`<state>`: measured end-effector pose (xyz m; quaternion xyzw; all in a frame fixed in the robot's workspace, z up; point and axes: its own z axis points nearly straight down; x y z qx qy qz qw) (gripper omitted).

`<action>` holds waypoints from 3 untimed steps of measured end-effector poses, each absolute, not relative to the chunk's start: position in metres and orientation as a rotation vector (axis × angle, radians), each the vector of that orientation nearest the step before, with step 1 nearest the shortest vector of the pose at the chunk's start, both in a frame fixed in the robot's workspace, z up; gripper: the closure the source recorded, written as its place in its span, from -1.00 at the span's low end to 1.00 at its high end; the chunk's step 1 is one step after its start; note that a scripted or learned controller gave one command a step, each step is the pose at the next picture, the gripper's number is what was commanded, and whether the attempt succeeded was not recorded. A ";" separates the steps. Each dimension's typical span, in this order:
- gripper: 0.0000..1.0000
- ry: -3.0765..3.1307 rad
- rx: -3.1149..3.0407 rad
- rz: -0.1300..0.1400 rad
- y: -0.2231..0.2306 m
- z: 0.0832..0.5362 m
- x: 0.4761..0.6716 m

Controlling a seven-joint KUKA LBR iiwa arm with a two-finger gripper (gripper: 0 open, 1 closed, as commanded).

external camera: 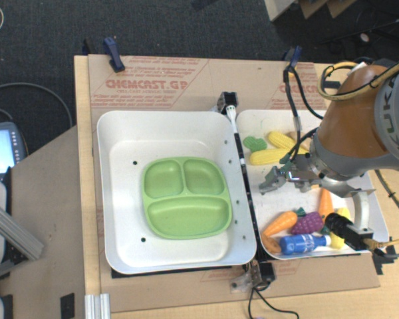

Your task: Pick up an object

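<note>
The arm reaches in from the right, and its end effector (270,181) hangs low over the middle of the right bin (272,114), near the wall that bin shares with the left bin (113,178). The metal tip is small and dark against the white floor, so I cannot tell whether it is spread or pressed together; nothing seems to be caught in it.

The toys to pick from all lie in the right bin. Toward the far end sit a green toy (254,142) and two yellow corn cobs, one (280,139) just beside the green piece and the other (266,156) just below it, close to the end effector. At the near end lie an orange carrot (279,223), a purple bunch of grapes (307,222) touching it, and a blue bottle (302,244) on its side along the near rim. A second carrot (326,203) lies next to the grapes, under the arm.

The left bin holds a green divided plate (185,198), lying flat. Both bins rest on the desk (153,85).
</note>
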<state>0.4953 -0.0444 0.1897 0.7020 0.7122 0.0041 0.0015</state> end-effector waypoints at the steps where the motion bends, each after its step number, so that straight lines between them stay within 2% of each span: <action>1: -1.00 2.212 2.218 0.007 -0.087 0.264 0.480; 2: -1.00 2.217 2.219 -0.001 -0.136 0.187 0.578; 3: -1.00 2.215 2.231 -0.007 -0.218 0.159 0.560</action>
